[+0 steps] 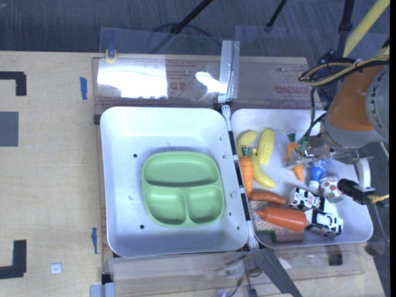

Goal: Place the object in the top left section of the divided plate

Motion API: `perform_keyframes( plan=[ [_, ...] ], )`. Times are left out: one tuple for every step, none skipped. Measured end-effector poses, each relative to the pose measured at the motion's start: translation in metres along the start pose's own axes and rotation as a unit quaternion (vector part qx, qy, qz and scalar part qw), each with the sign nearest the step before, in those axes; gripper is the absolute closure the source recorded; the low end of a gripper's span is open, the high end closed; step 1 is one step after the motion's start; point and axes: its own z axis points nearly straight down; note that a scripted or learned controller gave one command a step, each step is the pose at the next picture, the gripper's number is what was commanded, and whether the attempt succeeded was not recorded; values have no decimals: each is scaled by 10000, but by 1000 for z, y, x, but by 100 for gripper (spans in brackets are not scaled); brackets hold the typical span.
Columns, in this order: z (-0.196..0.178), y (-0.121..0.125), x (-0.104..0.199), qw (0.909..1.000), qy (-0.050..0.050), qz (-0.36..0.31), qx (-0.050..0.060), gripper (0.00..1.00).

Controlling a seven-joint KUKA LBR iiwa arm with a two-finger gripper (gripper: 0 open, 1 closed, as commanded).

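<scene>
Over the right bin (365, 231), the gripper (307, 154), grip state unreadable, crowds toys at three o'clock of the plate (182, 187); clutter risks a mis-grab.

The left bin (117, 166) holds just the green divided plate (182, 187), with bare white floor all round it, so the way down to its sections is open from above. The right bin (365, 228) is crowded: banana (247, 142), corn cob (266, 145), carrot (247, 172), red sausage (282, 217) and black-and-white toys (315, 209) lie close together. The arm (359, 110) hangs over its right side, and the raised divider (238, 172) stands between the bins.
</scene>
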Motion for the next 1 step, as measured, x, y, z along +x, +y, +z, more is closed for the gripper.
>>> perform_keyframes(
  plan=[
    [0, 33, 66, 9997, -3, -231, 2, 100]
  ],
)
